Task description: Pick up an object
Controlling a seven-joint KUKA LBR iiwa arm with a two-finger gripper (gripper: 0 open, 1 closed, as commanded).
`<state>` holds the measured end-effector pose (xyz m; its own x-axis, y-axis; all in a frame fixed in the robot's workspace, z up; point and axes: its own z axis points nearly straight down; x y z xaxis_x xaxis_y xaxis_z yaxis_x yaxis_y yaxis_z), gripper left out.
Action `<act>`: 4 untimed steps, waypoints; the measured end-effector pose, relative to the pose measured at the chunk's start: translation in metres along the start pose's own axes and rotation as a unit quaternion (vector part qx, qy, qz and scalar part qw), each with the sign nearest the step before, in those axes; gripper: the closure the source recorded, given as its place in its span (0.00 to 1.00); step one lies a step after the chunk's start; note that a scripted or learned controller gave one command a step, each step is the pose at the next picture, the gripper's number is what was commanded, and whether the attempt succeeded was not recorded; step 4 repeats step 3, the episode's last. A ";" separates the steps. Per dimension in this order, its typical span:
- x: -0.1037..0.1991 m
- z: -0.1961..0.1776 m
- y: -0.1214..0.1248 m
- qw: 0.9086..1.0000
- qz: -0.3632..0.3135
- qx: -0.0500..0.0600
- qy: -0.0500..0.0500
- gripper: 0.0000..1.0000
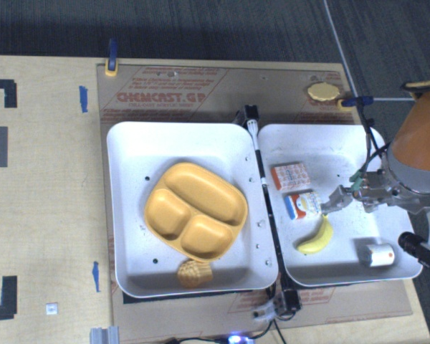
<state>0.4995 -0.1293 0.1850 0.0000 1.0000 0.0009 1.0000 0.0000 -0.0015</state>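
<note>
Jaws: from my seat I cannot tell how they stand; the gripper [335, 198] is a small grey tip at centre right, with nothing visibly between its fingers.
Left bin [122, 192]: I see a yellow three-part tray [194, 209] lying middle of the frame, tilted, and a tan ridged lump [194, 271] just below it, touching its lower edge.
Right bin [344, 143]: a red-and-white carton [289, 175] sits upper left in it; a blue-and-orange packet [302, 206] lies just below, right beside the gripper tip.
Banana [315, 238]: lower centre of the right bin, just under the packet.
White cylinder [379, 255]: lower right corner of the right bin, well apart from the gripper.
Arm [416, 156]: I see it enter at the right edge.
</note>
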 end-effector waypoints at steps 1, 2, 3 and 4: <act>0.009 0.099 -0.019 1.000 0.000 -0.002 0.000 0.00; 0.008 0.089 -0.018 1.000 0.001 -0.005 -0.002 1.00; 0.102 0.000 -0.019 1.000 -0.001 -0.002 0.000 1.00; 0.102 0.000 -0.019 1.000 -0.001 -0.002 0.000 1.00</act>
